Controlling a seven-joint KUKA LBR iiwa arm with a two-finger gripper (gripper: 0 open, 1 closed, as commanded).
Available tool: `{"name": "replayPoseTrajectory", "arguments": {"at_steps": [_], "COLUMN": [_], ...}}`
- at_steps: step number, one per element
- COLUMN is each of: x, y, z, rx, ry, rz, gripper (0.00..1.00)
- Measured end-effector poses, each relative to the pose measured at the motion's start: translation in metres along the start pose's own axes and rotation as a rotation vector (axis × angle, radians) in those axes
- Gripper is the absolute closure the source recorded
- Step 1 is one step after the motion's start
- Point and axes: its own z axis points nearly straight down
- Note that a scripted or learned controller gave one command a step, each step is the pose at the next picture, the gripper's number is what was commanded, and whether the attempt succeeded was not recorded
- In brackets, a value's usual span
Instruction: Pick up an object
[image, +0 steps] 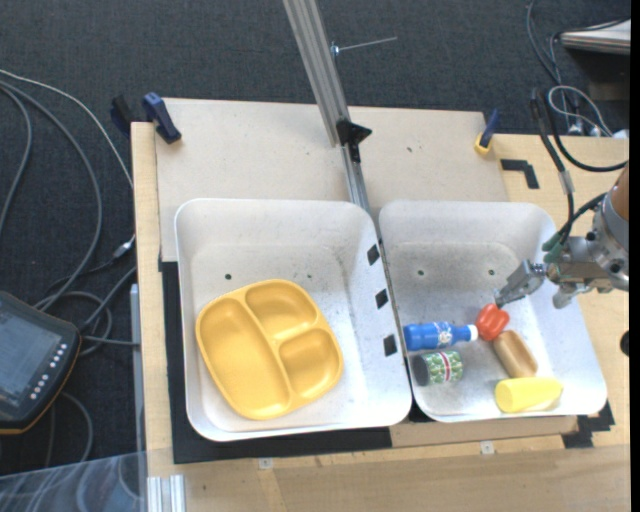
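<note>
The right bin (470, 225) holds several small objects near its front. A blue and white bottle (440, 334) lies on its side, with a red piece (492, 322) at its right end. A brown cylinder (514, 352) lies just right of them, a yellow block (528, 394) sits at the front right, and a dark green can (440, 368) lies below the bottle. My gripper (540, 289) hangs over the bin's right side, just above and right of the red piece. It is open, nothing sits between its fingers, and its left fingertip (512, 288) is close to the red piece.
The left bin (200, 240) holds a yellow divided plate (268, 346). A metal pole (330, 70) rises from the bench behind the bins. Blue and yellow clamps sit at the board's far corners. Cables hang at the right near the arm.
</note>
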Motion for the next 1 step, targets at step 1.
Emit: {"name": "replayPoseTrajectory", "arguments": {"at_steps": [1], "x": [-0.0001], "y": [0.0001], "z": [0.0000], "rx": [-0.002], "ry": [-0.001], "rz": [0.000], "gripper": [0.00]}}
